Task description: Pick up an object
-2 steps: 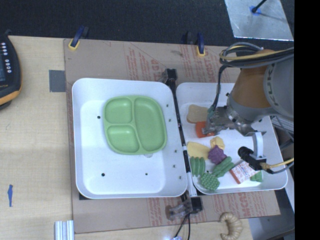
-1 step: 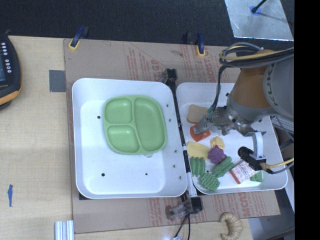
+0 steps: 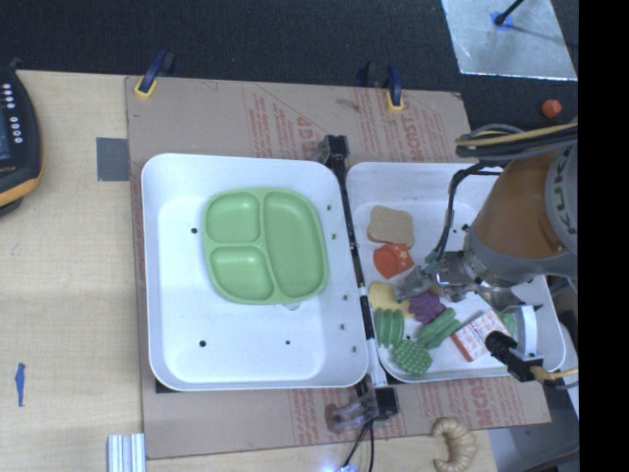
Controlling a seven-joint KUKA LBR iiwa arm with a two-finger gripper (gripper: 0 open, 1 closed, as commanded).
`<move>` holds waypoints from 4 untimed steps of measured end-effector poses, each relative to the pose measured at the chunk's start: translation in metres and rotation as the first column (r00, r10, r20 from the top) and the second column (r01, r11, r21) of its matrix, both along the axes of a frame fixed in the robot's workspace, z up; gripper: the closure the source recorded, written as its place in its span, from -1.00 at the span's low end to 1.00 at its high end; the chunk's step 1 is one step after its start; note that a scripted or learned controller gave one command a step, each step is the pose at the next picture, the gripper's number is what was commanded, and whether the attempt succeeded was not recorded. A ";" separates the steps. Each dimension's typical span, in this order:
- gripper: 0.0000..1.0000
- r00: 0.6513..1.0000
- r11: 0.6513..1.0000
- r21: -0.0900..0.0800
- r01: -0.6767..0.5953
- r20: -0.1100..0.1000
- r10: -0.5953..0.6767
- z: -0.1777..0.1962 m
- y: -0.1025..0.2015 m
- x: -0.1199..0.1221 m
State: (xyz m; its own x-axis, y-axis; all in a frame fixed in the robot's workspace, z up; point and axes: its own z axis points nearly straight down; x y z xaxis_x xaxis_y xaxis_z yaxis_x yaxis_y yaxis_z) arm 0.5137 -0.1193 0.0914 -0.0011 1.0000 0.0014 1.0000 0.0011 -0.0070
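The arm point(image 3: 521, 214) comes in from the right edge of the frame, its orange band over the right-hand white bin point(image 3: 447, 180), and its pincer point(image 3: 425, 281) hangs low over the middle of that bin. Whether the pincer is apart or together cannot be told from this slanted view (the metal parts blur into one grey clump), and nothing can be seen gripped in it.

The toys lie in a cluster in the lower left part of the right bin. A purple piece point(image 3: 426, 308) sits just below the pincer tip, so close that contact cannot be ruled in or out. A red piece point(image 3: 393, 260) lies just to the left of the pincer, and a brown slice shaped like bread point(image 3: 391, 226) lies above the red one, toward the upper left of the bin. A yellow piece point(image 3: 383, 294) rests near the bin's left wall, below the red one. Lower still are green vegetable shapes point(image 3: 413, 340), some long and one knobbly, touching each other. A small red and white box point(image 3: 474, 334) lies to the lower right of the pincer, beside the green shapes.

The left white bin point(image 3: 172, 352) holds a green divided plate point(image 3: 265, 246) (three compartments) in its upper middle. Both bins rest on a cardboard sheet point(image 3: 246, 116) clipped to the tabletop point(image 3: 59, 313). A dark handset with an orange edge point(image 3: 15, 146) lies at the left edge of the frame.
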 end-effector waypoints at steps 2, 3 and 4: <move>-1.00 1.000 1.000 -0.001 -0.006 0.003 0.006 0.011 0.001 0.003; -1.00 1.000 1.000 0.000 -0.001 0.002 0.001 0.000 0.001 -0.039; 1.00 1.000 1.000 -0.004 -0.005 0.012 0.005 0.014 -0.001 -0.035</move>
